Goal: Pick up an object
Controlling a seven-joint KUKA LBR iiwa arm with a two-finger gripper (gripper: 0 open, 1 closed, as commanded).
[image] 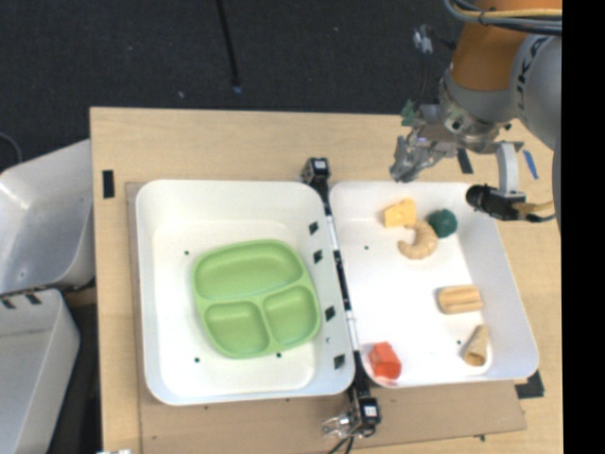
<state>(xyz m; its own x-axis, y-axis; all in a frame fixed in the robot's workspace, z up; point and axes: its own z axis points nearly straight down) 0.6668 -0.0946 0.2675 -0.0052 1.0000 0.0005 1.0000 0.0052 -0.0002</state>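
My pincer [408,166] hangs over the bench just past the far rim of the right bin [501,348], near that bin's far left corner. Whether it is apart or together I cannot tell (it is small and dark against the wood), and I see nothing in it.

Nearest it in the right bin lies a yellow wedge [399,214], with a green ball [441,222] beside it and a curved tan piece [419,245] touching or almost touching both. Further toward the near side lie a tan block [459,299], a cone [475,345] and, in the near left corner, a red piece [384,361] right at the rim.

The left bin [161,348] holds a green tray [255,297] with three compartments.

Both bins sit on a pale wooden bench [236,145] over a dark floor. My arm [492,55] is cut off at the frame's top right.
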